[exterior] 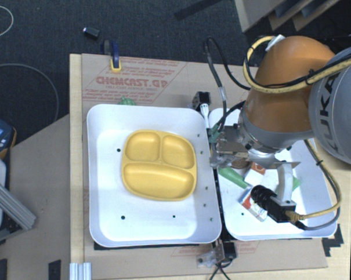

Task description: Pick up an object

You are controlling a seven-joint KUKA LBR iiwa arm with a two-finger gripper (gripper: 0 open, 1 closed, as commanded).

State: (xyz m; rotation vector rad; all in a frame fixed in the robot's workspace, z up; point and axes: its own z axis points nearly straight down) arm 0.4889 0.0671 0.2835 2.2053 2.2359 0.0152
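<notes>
We see the arm (293, 95) low over the right bin (320, 227), wrist hiding most of it. Claw (239, 159) sits near that bin's left wall; can't tell its opening or any grip. Green marker (233, 177) lies just below the claw, long axis diagonal, upper-left to lower-right. Yellow tray (160, 165) in the left bin (101, 185), well apart.

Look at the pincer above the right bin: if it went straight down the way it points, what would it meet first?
Probably the green object lying in the right bin, just below the pincer. Depth is hard to judge from this slanted view, so it might miss.
</notes>
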